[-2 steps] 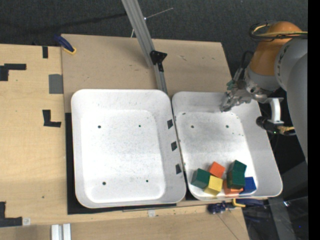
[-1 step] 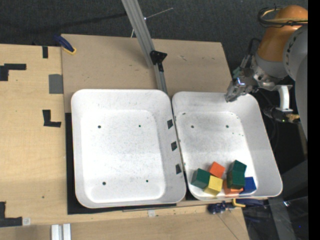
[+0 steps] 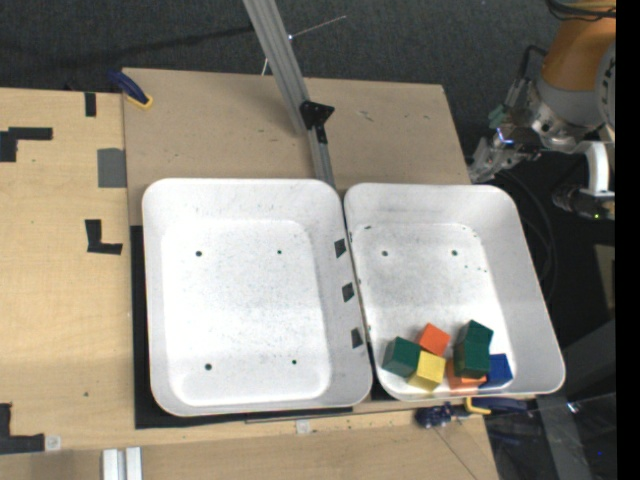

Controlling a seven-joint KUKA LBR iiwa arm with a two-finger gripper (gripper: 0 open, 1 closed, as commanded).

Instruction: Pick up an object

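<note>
Dark floor surrounds a pale wooden tabletop [image 3: 60,268] that carries two shallow white bins side by side. Off the tabletop's right edge, near its far right corner, the grey arm [image 3: 580,58] with its orange band hangs above the dark floor, and the tool [image 3: 497,148] at its end points down and left, just beyond the far right corner of the right bin [image 3: 520,258]. It is too small and blurred to tell how the tool is set, and nothing shows in it.

All the blocks lie well apart from the tool, bunched in the right bin's near corner. An orange cube [image 3: 435,339] sits at the back of the cluster, a green block [image 3: 402,356] touches it on the left, and a yellow cube [image 3: 430,369] rests just in front of both. To their right a dark green block [image 3: 475,345] stands tallest, with a blue block [image 3: 498,369] beside it against the bin's near rim and a flat orange piece [image 3: 463,377] partly tucked beneath.

The left bin [image 3: 160,298] touches the right one along their shared rim. A slanted metal pole [image 3: 285,53] crosses the tabletop's far edge and ends at a black clamp [image 3: 316,115] above the bins' junction.
</note>
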